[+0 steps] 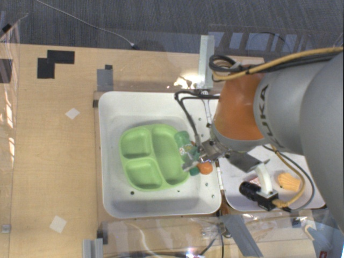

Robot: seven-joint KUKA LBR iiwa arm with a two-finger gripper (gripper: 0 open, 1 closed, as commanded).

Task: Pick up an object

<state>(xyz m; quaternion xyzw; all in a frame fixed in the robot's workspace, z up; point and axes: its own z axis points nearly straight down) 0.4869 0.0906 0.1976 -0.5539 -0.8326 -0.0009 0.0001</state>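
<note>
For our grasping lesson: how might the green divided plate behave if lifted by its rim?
The green divided plate looks like moulded plastic: probably stiff and light. Wide and shallow, it may tilt if gripped at one edge.

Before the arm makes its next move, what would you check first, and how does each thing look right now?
1. Gripper is over the left bin: ok, at the right edge of the green tray.
2. Target within reach: ok, a small orange object lies right beside the gripper.
3. Something already held: cannot tell, the tip is too cluttered.
4. Clear way down: not ok, the tray's rim seems to lie under the gripper.
5. Yellow object: ok, it rests in the right bin, away from the gripper.
</note>
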